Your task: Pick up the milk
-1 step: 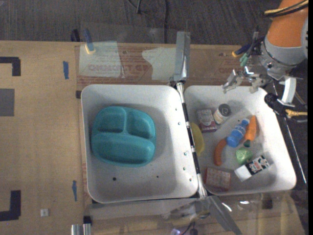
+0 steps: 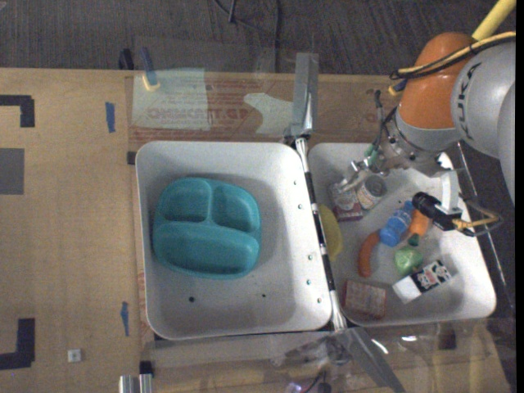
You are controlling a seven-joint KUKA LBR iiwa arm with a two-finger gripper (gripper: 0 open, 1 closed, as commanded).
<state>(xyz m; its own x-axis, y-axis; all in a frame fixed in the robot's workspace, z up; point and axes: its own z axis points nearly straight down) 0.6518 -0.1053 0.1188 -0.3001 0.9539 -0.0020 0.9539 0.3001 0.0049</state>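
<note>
Jaws: impossible to tell from this slant whether parted or clenched; gripper (image 2: 350, 193) low at 10 o'clock in the right bin (image 2: 483, 301), well apart from the milk carton (image 2: 422, 278).
Milk: white with black patches, lies tipped over at 5 o'clock of the right bin, near the wall.
Milk's neighbours: green piece (image 2: 407, 259) just beside it at 11 o'clock; brown packet (image 2: 365, 298) at 8 o'clock, apart.
Risk, wrong pick: hangs just beside a can (image 2: 373, 191) and a small red box (image 2: 349, 213); closing here likely grabs one of those instead.
Risk, crowding: likely nudges the green piece or pins the carton against the wall on descent, given the little room around it.
Risk, slip: lying flat and askew, probably twists out unless squeezed across its narrow sides.
Right bin, rest: blue bottle (image 2: 395, 225) and orange carrot-like piece (image 2: 368, 255) near centre; yellow piece (image 2: 331, 229) along the 9 o'clock wall.
Left bin: left bin (image 2: 164, 301) holds a teal divided plate (image 2: 206, 226), set toward 9 o'clock.
</note>
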